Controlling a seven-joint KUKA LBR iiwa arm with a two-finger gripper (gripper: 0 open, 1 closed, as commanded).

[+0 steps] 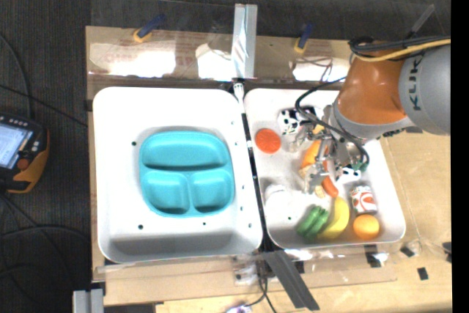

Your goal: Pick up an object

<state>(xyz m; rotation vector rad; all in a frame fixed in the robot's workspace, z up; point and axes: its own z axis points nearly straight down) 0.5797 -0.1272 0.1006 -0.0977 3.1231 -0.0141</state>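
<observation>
Glossy turquoise plastic, moulded into one rounded three-compartment tray, lies in the left white bin. The right white bin holds the toys: one flat orange disc, one curved yellow banana, one round orange fruit, one green pepper-like piece, one small red-and-white can and one black-and-white spotted figure. The metal two-finger gripper sits low among them beside an orange carrot-shaped piece, and whether it is spread or closed I cannot tell.

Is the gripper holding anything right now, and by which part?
Cannot tell. The gripper is down among the toys in the right bin, beside an orange piece, its hold hidden.
</observation>
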